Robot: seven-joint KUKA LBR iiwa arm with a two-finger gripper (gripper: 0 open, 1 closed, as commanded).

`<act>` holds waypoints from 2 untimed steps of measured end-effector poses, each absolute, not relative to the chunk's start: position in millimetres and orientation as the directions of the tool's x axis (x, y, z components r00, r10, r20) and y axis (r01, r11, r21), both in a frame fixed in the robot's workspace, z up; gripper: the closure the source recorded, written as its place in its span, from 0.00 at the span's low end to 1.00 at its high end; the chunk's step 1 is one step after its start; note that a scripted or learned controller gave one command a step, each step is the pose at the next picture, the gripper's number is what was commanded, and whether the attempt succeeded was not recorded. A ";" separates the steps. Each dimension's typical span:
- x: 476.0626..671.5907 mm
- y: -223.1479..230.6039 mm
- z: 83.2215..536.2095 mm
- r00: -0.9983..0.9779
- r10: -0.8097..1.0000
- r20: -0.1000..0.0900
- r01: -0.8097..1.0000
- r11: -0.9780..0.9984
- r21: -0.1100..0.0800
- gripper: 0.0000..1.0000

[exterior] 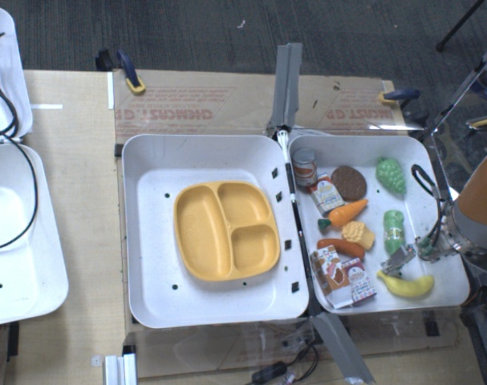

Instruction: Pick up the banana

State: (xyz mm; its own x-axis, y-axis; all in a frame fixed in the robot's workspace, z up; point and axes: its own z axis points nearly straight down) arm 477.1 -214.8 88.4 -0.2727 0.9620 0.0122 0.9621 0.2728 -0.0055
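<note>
Right bin (436, 147) | banana (407, 285) lies left-right, stem left | gripper (410, 253) grip: cannot tell

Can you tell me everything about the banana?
The banana is small, bright yellow and smooth, like a plastic toy. It curves gently, ends tipped up, and lies flat in the front right corner of the right bin. Its left tip looks darker. The robot's hand is just above it in the picture; whether they touch is unclear. A red-and-white box lies to its left, and a green bottle sits behind it.
</note>
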 end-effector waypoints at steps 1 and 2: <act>477.8 -194.3 89.5 -0.665 0.747 0.003 0.747 0.665 -0.001 0.00; 478.0 -221.8 107.6 -0.618 0.786 0.001 0.786 0.618 0.000 0.00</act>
State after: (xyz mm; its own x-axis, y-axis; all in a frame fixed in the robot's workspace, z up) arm 478.0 -221.8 107.6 -0.6181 0.7861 0.0012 0.7861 0.6181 0.0000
